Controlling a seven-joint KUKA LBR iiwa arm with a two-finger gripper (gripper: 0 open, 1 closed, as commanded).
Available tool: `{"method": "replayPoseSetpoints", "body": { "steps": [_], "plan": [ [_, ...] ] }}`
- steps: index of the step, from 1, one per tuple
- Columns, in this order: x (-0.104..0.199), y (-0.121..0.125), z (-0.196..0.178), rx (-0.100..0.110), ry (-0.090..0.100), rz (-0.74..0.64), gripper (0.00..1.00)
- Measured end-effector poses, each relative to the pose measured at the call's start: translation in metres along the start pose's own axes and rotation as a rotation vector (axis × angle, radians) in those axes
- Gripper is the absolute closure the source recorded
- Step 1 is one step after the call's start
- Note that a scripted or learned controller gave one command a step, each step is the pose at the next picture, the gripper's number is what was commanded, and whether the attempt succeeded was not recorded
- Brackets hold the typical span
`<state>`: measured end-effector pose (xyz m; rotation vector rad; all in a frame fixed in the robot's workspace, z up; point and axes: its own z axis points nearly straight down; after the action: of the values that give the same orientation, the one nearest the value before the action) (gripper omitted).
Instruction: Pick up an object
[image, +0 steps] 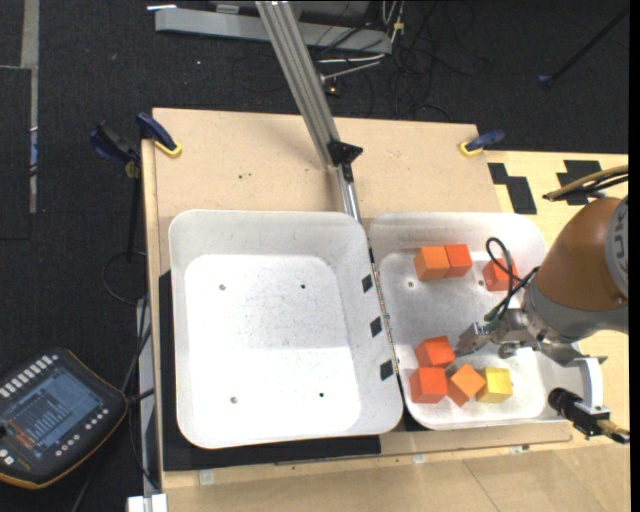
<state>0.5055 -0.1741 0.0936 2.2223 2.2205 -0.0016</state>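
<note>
two shallow white bins sit side by side on the bench – the left bin (200, 330) and the right bin (400, 250). the grey arm (590, 270) with its orange band comes in from the right and bends down over the right bin, its gripper (478, 338) low near the middle of that bin.

a pair of orange blocks (443, 261) lies touching each other toward the far side of the right bin, and another orange block (496, 275) shows partly behind a black cable. nearer the front, an orange block (435, 352) lies just beside the gripper's tip, with an orange block (428, 384) below it, an orange tilted block (466, 383) next to that, and a yellow block (496, 384) touching the tilted one.

whether the gripper is apart or together i cannot tell – nothing is seen clamped in it.
</note>
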Motion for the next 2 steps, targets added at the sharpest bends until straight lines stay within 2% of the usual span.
{"method": "replayPoseSetpoints", "body": {
  "steps": [1,2],
  "plan": [
    [0.0,0.001,-0.012,-0.004,0.0,-0.001,1.0],
    [-0.007,0.009,-0.071,-0.008,-0.002,-0.003,1.0]
  ]
}}
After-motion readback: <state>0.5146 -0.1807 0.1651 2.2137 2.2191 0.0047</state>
